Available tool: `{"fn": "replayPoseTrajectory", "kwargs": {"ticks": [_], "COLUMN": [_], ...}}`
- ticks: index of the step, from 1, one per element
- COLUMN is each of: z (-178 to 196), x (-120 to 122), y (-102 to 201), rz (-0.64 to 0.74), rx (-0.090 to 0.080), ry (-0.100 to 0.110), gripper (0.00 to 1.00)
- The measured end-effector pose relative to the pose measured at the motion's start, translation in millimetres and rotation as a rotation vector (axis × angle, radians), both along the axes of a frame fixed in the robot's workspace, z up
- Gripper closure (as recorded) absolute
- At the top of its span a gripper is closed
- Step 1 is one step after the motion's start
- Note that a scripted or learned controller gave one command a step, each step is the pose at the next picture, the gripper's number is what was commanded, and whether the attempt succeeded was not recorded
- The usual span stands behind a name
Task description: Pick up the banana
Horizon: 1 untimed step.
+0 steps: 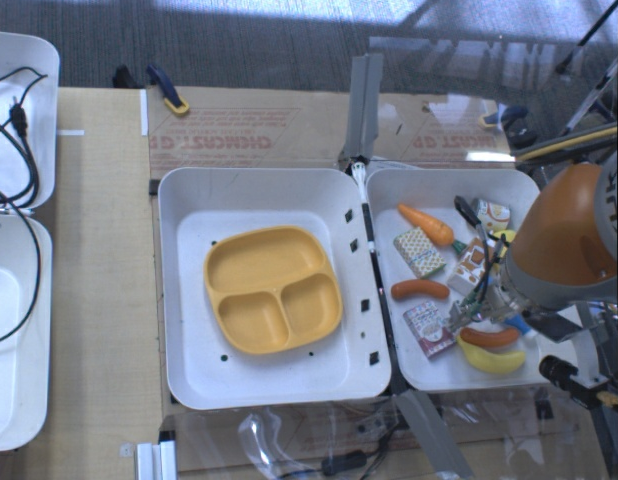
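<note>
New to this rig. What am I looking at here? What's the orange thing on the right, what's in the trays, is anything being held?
This is one fixed camera above a bench, looking down at a slant. The orange and grey bulk on the right is the robot arm, reaching in over the right bin. Its claw sits low among the items there; the picture is too cluttered to tell whether it grips anything.

The left bin holds a yellow divided plate. The right bin holds toy food: a carrot, a sausage, a cracker-like block, a few small packets, and the banana near the front edge, with a second sausage lying against it.

The job is picking up the banana, which lies in the bin, just in front of the claw.
</note>
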<state>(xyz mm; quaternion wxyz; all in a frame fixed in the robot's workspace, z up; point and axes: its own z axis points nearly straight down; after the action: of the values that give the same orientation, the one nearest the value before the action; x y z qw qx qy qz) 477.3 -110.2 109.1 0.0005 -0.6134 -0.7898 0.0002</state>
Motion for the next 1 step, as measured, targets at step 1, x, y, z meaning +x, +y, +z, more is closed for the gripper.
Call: {"fn": "replayPoseTrajectory", "kwargs": {"ticks": [1], "z": [0.0], "x": [0.0], "y": [-0.1], "rz": [0.0], "rx": [0.0], "ry": [0.0], "gripper": [0.0]}}
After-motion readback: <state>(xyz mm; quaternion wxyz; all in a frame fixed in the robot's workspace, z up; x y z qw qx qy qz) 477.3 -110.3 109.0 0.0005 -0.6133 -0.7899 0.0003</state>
